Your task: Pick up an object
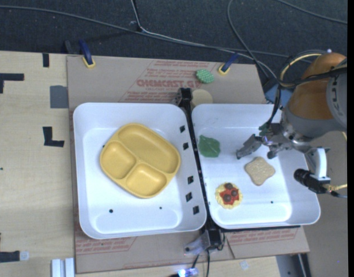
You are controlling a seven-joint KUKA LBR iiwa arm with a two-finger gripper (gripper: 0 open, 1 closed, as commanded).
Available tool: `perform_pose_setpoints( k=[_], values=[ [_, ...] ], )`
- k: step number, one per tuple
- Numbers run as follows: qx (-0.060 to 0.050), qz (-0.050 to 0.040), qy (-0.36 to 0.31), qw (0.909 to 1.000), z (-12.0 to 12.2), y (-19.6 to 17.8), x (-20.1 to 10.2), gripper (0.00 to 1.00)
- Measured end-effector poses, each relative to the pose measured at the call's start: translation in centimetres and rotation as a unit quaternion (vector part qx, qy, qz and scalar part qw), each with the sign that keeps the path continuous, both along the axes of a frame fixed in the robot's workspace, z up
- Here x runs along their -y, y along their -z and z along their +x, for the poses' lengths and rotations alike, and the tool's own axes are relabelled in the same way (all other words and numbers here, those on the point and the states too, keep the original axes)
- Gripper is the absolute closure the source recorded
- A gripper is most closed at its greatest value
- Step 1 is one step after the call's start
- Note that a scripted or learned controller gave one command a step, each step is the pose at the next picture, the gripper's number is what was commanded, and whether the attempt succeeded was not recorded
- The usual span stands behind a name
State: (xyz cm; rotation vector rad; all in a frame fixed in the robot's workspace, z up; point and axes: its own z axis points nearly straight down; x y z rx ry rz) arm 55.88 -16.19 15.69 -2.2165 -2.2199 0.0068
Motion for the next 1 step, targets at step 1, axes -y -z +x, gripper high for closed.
perform_pose_setpoints(
  k=[1],
  values=[
    [0.000, -0.0002, 0.000, 1.0000, 0.51, 4.59, -0.12, 0.00]
  ],
)
